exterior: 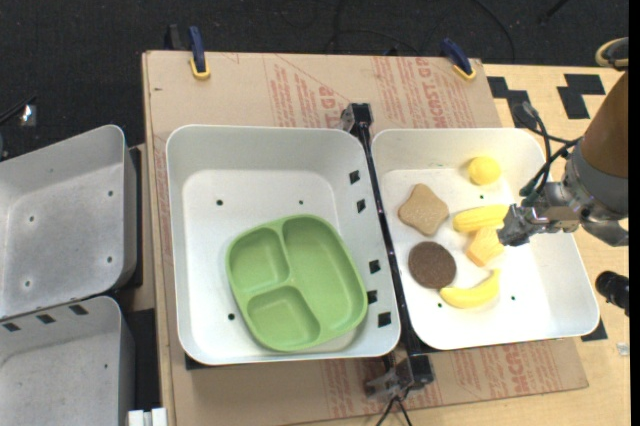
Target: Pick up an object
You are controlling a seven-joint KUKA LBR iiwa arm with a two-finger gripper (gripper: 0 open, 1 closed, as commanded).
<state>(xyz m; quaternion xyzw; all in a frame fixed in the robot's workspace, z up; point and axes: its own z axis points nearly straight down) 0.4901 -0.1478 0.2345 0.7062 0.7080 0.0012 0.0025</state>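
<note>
On the bench, two white bins are lying side by side on a cardboard sheet (260,94). Inside the left bin (200,164), a green divided tray (295,282) is lying near the front edge, a little tilted. Inside the right bin (560,304), toy foods are lying together around the middle: a slice of toast (423,208), a brown round cookie (432,264) in front of it, a yellow ball-like fruit (484,170) near the back edge, a yellow banana-like piece (478,217), an orange-yellow wedge (482,247), and a banana (472,292) closest to the front edge. From the right edge the arm is reaching in, and the gripper (512,228) is hanging just beside the wedge and the yellow piece. Whether it is wide or narrow I cannot tell, and no object is visibly held by it.
</note>
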